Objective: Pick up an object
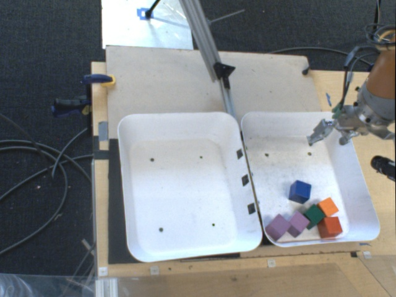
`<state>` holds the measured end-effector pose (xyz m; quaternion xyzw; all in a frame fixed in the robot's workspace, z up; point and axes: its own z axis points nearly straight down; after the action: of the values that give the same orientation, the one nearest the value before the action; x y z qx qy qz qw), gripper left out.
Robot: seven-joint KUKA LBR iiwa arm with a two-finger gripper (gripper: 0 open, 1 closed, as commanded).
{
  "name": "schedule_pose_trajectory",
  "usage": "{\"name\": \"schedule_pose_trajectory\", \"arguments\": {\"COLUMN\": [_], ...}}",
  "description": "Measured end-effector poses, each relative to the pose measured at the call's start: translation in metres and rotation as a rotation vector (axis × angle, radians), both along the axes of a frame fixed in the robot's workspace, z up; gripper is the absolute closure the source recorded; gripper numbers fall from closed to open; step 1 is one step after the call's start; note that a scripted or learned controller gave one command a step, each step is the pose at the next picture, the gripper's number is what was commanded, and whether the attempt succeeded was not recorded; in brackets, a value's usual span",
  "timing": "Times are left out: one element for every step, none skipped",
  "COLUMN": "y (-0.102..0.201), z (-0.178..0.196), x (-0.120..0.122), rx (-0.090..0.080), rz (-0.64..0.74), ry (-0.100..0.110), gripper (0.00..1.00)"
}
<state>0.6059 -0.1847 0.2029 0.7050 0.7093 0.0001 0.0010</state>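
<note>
the two-finger metal tool [331, 132], fingers spread and holding nothing, hangs above the right white bin [365, 184]; the lone blue cube [300, 190], apart from the cluster, looks the cleanest target.

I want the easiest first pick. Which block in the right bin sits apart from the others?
The blue cube. It stands alone, nearer the end effector, while the purple, green and orange blocks crowd together by the bin's front rim.

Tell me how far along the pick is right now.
Nothing looks done: the blue cube, two purple cubes, green cube and two orange cubes all lie in the right white bin. The tool hangs above that bin's far right side, carrying nothing. Reaching, grasping and lifting remain.
</note>
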Motion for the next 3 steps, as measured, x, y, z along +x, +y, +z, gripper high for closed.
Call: {"name": "schedule_pose_trajectory", "arguments": {"y": [-0.021,-0.005,0.0], "z": [-0.092,-0.094,-0.095], "x": [-0.089,-0.099,-0.103], "rx": [0.002,-0.007,-0.011], "rz": [-0.011,-0.004,-0.007], "ry": [-0.004,-0.022,-0.029], "gripper": [0.0,0.0,0.0]}}
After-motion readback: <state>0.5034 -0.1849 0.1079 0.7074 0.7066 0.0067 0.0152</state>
